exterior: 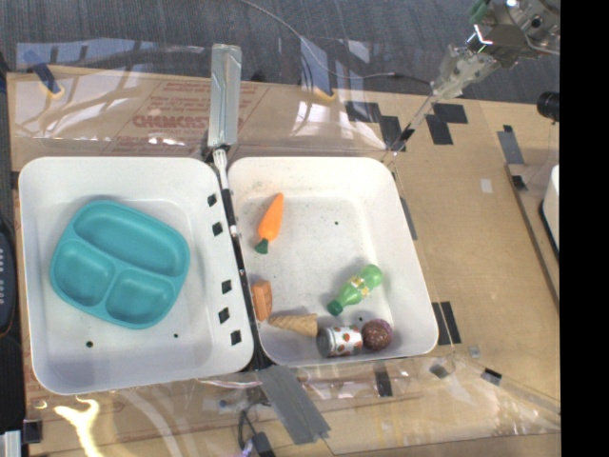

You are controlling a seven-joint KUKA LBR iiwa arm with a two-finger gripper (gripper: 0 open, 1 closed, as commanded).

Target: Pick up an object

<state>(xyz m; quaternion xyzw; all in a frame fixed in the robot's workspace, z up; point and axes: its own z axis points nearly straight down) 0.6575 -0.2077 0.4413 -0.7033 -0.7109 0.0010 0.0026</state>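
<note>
At the upper right of the camera view, the gripper (441,88) hangs above the bench (476,246), outside the bins and beyond the far right corner of the right bin (403,219). It is small and partly blurred, so I cannot tell if it is wide or narrow, and I see nothing held in it.

All the loose objects lie in the right bin. A toy carrot (271,218) lies near the far left part, with its green end toward the near side. A green bottle (356,289) lies tilted near the right wall. Along the near wall there are an ice cream cone (294,325), a small can (341,340) on its side, and a dark red ball (377,333) touching the can. A small orange-brown block (262,300) lies close to the left wall, just beside the cone.

The left bin (38,190) holds a teal divided plate (119,262) with three compartments.
</note>
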